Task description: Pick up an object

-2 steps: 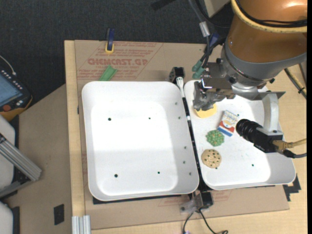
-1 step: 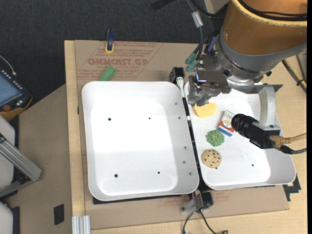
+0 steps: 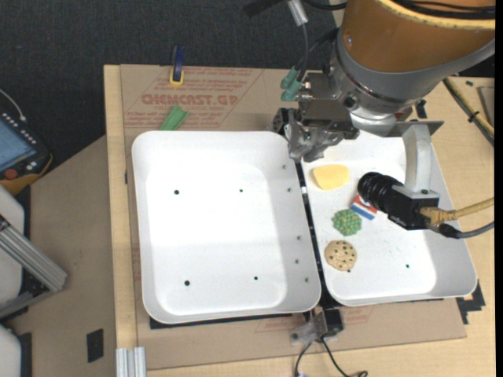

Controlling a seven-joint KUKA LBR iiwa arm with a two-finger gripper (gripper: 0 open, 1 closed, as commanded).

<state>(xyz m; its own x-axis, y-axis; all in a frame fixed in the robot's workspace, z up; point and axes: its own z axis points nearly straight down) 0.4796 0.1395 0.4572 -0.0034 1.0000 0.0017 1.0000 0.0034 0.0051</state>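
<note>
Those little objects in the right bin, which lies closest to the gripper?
The yellow piece, just below the gripper. The green ball and speckled cookie lie farther off.

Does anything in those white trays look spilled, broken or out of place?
Nothing stands out. The yellow piece, green ball, cookie-like disc and a red, white and blue item lie loosely in the right tray, apparently undamaged. The claw hangs at its far-left corner.

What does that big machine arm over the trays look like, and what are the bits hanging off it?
The arm is a thick, rounded tube: an orange band above a grey wrist ring. Below it sits a boxy metal gripper, dark grey with small green fittings. Black cables loop off the top. A black cylinder on a pale bracket sticks out sideways, trailing a tan hose.
</note>
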